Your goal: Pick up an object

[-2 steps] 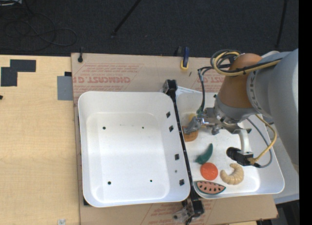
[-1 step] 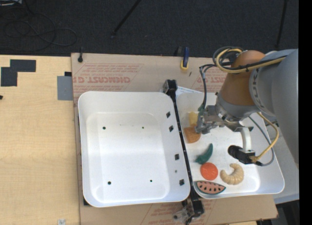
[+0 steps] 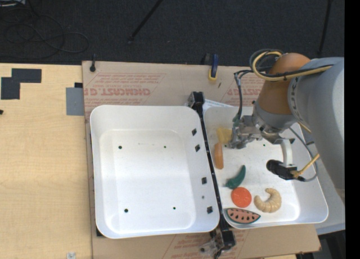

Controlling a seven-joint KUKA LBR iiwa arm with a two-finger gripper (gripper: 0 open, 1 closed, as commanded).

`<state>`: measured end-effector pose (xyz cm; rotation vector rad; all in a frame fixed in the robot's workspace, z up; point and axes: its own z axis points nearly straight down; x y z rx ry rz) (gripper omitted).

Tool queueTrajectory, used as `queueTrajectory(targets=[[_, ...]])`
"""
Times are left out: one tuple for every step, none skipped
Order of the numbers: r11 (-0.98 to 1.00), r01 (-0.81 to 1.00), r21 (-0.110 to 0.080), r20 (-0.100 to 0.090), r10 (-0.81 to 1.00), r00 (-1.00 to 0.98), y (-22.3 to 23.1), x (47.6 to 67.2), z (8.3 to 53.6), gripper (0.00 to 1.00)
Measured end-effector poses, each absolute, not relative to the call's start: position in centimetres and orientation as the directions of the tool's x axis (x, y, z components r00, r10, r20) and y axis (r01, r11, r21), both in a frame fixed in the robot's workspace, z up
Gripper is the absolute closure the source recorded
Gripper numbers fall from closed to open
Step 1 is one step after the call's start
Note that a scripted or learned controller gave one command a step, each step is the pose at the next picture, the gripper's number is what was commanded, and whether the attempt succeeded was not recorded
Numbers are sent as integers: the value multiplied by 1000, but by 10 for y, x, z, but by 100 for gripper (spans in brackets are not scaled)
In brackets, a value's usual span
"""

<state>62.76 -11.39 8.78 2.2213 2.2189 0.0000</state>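
My gripper (image 3: 239, 137) is low in the right bin (image 3: 308, 210), at its upper left part. A pale yellow object (image 3: 223, 135) lies just to the gripper's left, touching or nearly touching it. Below that lies an orange oblong piece (image 3: 218, 156) along the bin's left wall. A dark green curved piece (image 3: 237, 176), a red round object (image 3: 242, 197), a tan croissant-shaped object (image 3: 269, 200) and a watermelon slice (image 3: 242, 216) lie toward the bin's front.
The left bin (image 3: 145, 169) stands beside the right one, with a black divider (image 3: 205, 162) between them. A black part with cables (image 3: 282, 169) hangs from the arm over the right bin. The arm's grey body (image 3: 329, 117) covers the bin's right side.
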Motion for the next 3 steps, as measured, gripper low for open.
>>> queueTrajectory(targets=[[-1,1000,-1,-1,1000,1,-145,628,88,100],[1,1000,-2,0,1000,-1,-144,628,88,0],[2,1000,6,-7,1000,-2,-87,645,89,0]])
